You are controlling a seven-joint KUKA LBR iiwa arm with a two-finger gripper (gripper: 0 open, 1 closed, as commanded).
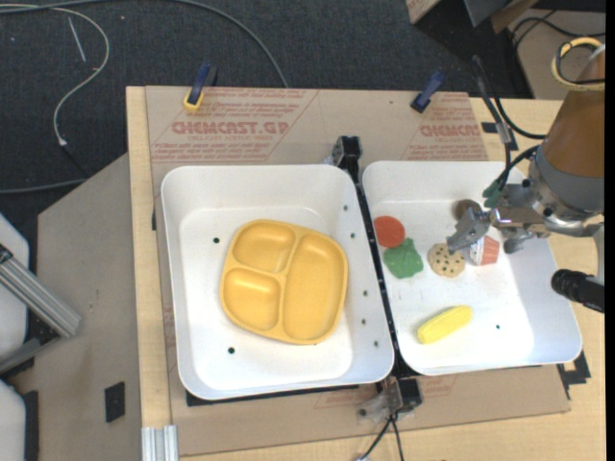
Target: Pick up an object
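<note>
The left bin [183, 257] is the larger-looking of the two white trays and holds one thing: a yellow divided plate [284, 280] with three compartments, lying flat near the bin's middle.

The right bin [538, 339] sits just beside it, their rims touching along the centre line. It holds the small pieces. Nearest the shared rim lies a green toy [404, 259], with a red round piece [388, 230] touching its upper edge. Just right of the green toy lies a tan cookie with dark spots [445, 259]. Lower in the bin, well apart from those, lies a yellow corn cob [445, 324], tilted. A small orange-and-white object [488, 250] sits just right of the cookie, partly hidden by the gripper.

The arm [577, 152] reaches in from the right, and the gripper [473, 230] hangs over the right bin, above the cookie and the orange-and-white piece. I cannot tell how its pincer stands, nor whether it has hold of anything; the nearby pieces appear to rest on the bin floor.
</note>
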